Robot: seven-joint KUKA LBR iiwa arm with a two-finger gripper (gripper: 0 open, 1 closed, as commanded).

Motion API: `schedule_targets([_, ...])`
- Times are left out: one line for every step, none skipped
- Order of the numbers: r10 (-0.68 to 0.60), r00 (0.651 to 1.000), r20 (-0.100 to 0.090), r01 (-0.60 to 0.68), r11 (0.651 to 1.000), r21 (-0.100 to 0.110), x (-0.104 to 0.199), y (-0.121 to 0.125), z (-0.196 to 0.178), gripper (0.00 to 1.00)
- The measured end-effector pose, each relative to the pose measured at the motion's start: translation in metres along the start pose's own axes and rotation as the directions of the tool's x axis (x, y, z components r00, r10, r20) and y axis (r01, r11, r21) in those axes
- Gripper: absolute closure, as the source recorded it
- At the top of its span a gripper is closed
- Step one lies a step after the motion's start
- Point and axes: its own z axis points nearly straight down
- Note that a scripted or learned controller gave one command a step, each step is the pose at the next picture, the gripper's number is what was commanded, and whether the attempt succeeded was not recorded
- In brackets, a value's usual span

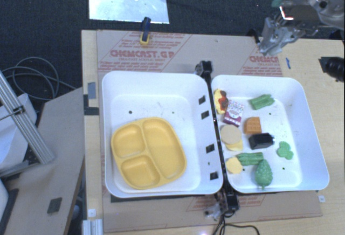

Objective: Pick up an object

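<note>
Red print runs across the protective sheet covering the bench: "CHEMCAST GP" reads clearly by the far left corner, and the same mark repeats near the far right corner, partly cut off there. Smaller red lines beneath stay illegible.
</note>
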Motion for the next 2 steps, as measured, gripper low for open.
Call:
schedule_targets([-0.004, 1.000, 0.000, 0.004, 1.000, -0.003, 0.000, 0.001, -0.011, 1.00])
schedule_targets([-0.008, 1.000, 0.000, 0.008, 1.000, -0.006, -0.001, 0.001, -0.022, 1.00])
